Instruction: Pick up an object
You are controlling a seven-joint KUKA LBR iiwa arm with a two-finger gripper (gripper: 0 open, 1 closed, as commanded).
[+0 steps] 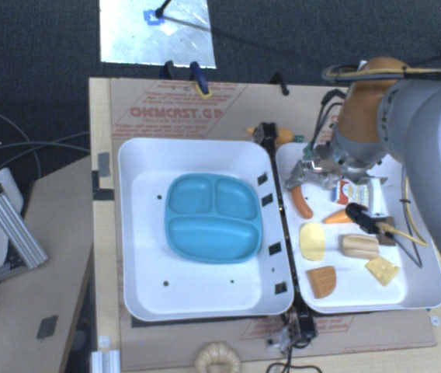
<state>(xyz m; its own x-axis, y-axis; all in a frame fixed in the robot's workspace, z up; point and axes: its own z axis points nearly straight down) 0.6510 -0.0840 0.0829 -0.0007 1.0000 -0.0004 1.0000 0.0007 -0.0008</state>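
A worktop (166, 107) covered in printed cardboard, seen from above at a slant, carries two shallow white bins side by side; a grey arm (426, 138) with an orange band reaches in from the view's right, and its claw (314, 171) hangs over the far corner of the right bin (416, 294), close to the wall shared with the left bin (139, 286); whether the claw is open or closed cannot be told, and nothing can be seen in its hold; the things to pick from lie mostly on the near side of the claw, in the right bin; a red-orange sausage (302, 201) lies closest, just beneath and in front of the claw, slanted; whether the two touch cannot be told; a white and red carton (358, 193) sits just to the view's right of the claw; an orange wedge (337, 217) lies in front of the carton, near the sausage; farther toward the viewer from the claw rests a pale yellow lump (312, 241), with a tan roll (359, 245) beside it on the view's right; nearer the viewer still lie a brown toast (321, 280) and a yellow cheese (381, 270) wedge, both well apart from the claw; to the view's left of the claw, across the shared wall, a blue divided plate (211, 216) lies flat in the middle of the left bin; behind the claw, outside the bins, a small orange thing (284, 136) rests on the cardboard; farther back and to the view's left stands a blue clamp (199, 80) at the worktop's edge, and beyond it a silvery sheet (157, 22) lies on the dark floor.
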